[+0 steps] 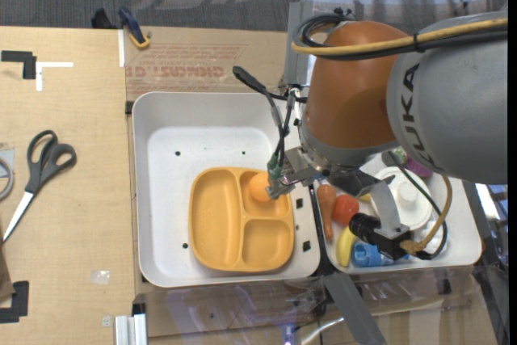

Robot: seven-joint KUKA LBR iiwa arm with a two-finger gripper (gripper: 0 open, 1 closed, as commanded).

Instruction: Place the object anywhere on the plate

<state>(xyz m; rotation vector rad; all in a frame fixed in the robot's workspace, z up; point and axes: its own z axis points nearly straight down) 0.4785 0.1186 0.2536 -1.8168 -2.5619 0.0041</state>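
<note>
A yellow divided plate (234,230) lies in the left white bin (161,174), toward its front right. A small round orange object (258,187) rests at the plate's upper right compartment, by the rim. My gripper (279,180) hangs right beside this orange object, at its right edge, under the big orange and grey wrist. Whether it touches or grips the object cannot be made out at this angle.
The right bin (460,250) holds several toy items: a red piece (345,208), a yellow piece (343,248), a blue cup (366,256) and a white item (408,202). The arm covers most of that bin. Scissors (36,170) lie on the bench at far left.
</note>
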